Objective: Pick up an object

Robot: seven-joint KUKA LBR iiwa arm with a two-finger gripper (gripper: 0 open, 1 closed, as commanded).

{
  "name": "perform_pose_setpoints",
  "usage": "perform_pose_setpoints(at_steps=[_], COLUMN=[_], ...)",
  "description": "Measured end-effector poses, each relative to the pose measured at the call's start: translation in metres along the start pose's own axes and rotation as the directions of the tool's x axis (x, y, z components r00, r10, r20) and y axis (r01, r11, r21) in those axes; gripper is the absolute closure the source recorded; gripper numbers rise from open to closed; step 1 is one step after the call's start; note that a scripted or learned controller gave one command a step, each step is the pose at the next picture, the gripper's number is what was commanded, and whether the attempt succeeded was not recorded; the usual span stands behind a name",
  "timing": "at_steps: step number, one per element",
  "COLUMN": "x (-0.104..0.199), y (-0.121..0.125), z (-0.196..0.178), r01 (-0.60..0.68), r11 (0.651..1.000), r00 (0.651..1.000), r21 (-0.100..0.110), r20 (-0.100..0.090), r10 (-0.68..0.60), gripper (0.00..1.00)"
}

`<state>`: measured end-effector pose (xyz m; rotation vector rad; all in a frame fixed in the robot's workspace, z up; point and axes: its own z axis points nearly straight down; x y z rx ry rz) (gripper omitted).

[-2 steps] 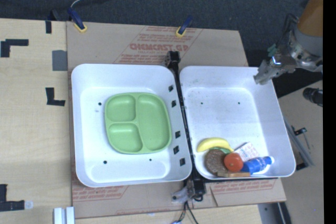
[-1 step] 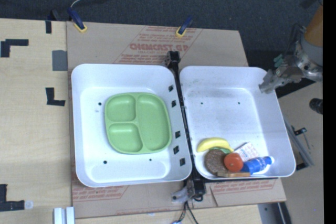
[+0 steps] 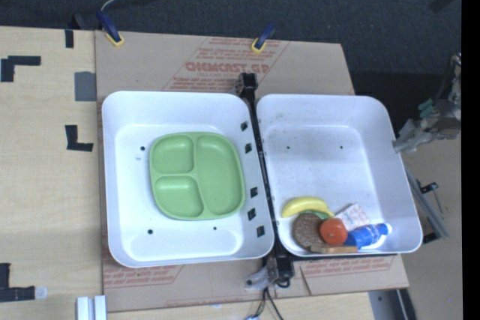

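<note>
The right white bin (image 3: 375, 116) holds a cluster of objects in its near corner. A yellow banana (image 3: 305, 205) lies there next to a brown round piece (image 3: 306, 230). A red ball-like fruit (image 3: 334, 231) rests against a blue bottle (image 3: 368, 234), and a white packet (image 3: 355, 215) lies just behind them. The gripper (image 3: 422, 128) shows as a blurred grey shape at the right edge, just outside the right bin's right wall and well above the cluster. Nothing is seen in it.
The left white bin (image 3: 124, 116) holds a green divided plate (image 3: 198, 175). A black clamp strip (image 3: 255, 161) runs between the two bins. Both bins sit on a brown cardboard sheet (image 3: 217, 64) on the bench.
</note>
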<state>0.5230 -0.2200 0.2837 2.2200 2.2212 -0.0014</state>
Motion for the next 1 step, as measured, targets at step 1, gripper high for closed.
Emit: perform_pose_setpoints(at_steps=[1], x=[0.0492], y=[0.0667], z=[0.0383], r01=[0.001], r11=[1.000], r00=[1.000], r21=[0.001], r20=[-0.002], r10=[-0.001], gripper=[1.00])
